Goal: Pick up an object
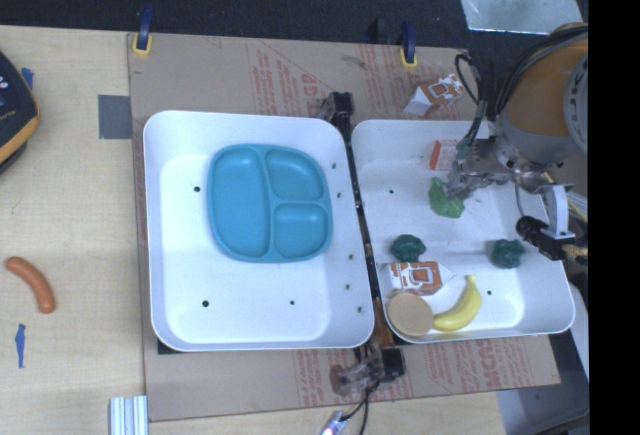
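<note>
View from above the bench. I take the right bin point(520, 318) as landmark. The arm point(545, 108) reaches over its far right corner, and the gripper point(462, 178) hangs low inside it, tips just above a light green piece point(447, 200). Whether the tips touch that piece, and whether the jaws are open or shut, I cannot tell: they are too small and blurred. Nothing is visibly clamped, so I judge the pick not yet done; grasp and lift remain. Also in the bin: an orange piece point(437, 155) at its far side beside the gripper, two dark green pieces point(407, 247) point(507, 252) across its middle, and a carton point(415, 276), a disc point(407, 314) and a banana point(459, 307) at its near edge. Left of it lies the second bin point(175, 313) with a blue plate point(269, 202).
</note>
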